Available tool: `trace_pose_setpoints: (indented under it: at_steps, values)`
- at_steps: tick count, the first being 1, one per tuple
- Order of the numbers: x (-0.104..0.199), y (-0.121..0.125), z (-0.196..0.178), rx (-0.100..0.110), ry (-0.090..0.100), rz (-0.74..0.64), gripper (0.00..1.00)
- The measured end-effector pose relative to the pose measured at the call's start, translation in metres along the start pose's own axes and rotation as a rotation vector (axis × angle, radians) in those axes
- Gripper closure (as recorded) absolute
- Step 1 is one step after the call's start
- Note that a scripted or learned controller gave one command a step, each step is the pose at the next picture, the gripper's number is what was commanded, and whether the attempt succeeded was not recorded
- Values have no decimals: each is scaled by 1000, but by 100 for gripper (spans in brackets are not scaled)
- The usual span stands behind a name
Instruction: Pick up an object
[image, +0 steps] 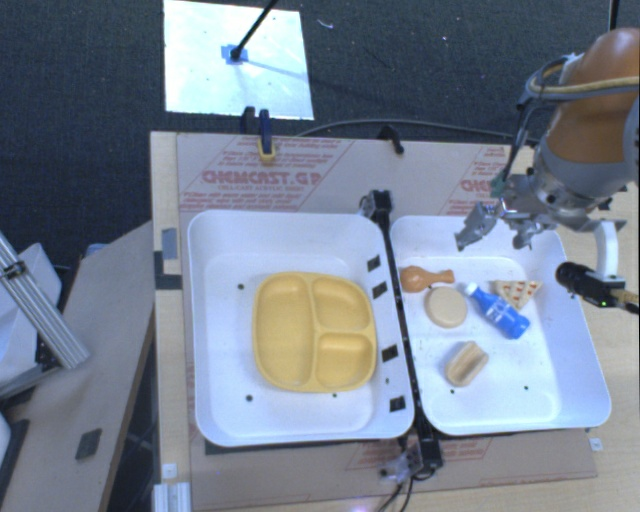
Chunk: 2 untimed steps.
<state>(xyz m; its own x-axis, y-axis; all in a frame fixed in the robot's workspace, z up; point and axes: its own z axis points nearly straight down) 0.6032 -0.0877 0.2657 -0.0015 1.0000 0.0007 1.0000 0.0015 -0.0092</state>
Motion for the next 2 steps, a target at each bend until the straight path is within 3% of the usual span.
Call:
trace_pose_setpoints:
  at_steps: [1,2]
  values:
    - [0,2,-6,-11,-1,-2,0]
    - [8,7,41,-8,0,-3,0]
